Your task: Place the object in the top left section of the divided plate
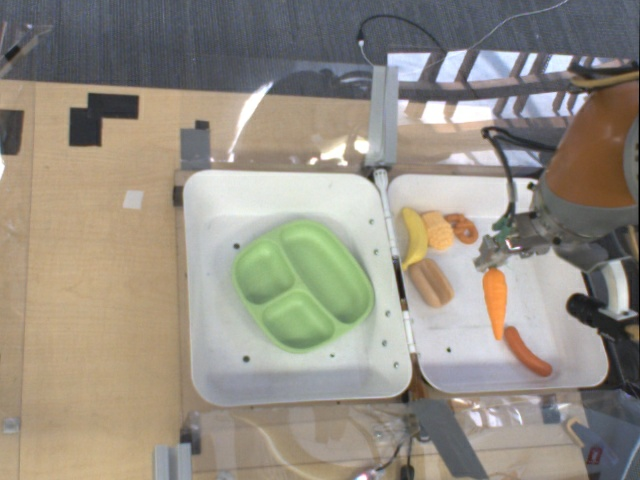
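- Two shallow white bins are set side by side on a wooden bench.
- A green divided plate is seen in the middle of the left bin, with all three sections bare.
- In the right bin, toy foods are gathered: a banana, a corn piece and a pretzel near the far edge, a hot dog bun by the dividing wall, a carrot in the middle, a sausage towards the near right corner.
- The claw is held just above the carrot's top end; whether it is spread or pressed together cannot be told, and nothing is seen pinched.
- The carrot is judged the likely target.
- Risk: the tapered carrot could be clipped at its tip and slip free, or be nudged against the sausage.
- Risk: a drop into the wrong plate section, since the plate sits rotated.
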{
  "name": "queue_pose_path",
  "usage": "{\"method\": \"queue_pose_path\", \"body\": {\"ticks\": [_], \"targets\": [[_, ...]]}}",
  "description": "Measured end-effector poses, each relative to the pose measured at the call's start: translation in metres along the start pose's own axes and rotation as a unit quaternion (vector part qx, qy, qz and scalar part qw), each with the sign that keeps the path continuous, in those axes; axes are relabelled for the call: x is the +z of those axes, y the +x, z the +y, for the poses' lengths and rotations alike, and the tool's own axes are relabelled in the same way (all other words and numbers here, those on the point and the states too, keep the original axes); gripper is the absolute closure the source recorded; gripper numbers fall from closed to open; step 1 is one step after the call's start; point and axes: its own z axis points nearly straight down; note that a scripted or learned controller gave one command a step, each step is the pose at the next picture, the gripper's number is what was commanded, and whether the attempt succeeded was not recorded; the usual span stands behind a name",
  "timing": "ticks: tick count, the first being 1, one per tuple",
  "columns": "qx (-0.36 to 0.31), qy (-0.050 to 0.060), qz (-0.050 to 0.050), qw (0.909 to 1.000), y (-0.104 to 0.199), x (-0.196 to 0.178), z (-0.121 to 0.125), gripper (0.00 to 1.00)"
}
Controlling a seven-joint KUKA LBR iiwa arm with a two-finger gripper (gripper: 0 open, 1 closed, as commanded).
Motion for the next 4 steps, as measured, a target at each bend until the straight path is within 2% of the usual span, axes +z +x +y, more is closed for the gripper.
{"method": "queue_pose_path", "body": {"ticks": [1,2,3,4], "targets": [[-0.048,0.003,0.001,0.9988,0.011,0.09,-0.002,1.0],[0.058,0.001,0.0,0.9983,0.033,0.012,0.011,1.0],[-0.116,-0.002,-0.002,0.9932,-0.003,0.108,0.019,1.0],[-0.322,-0.003,-0.004,0.9466,0.009,0.108,0.007,1.0]]}}
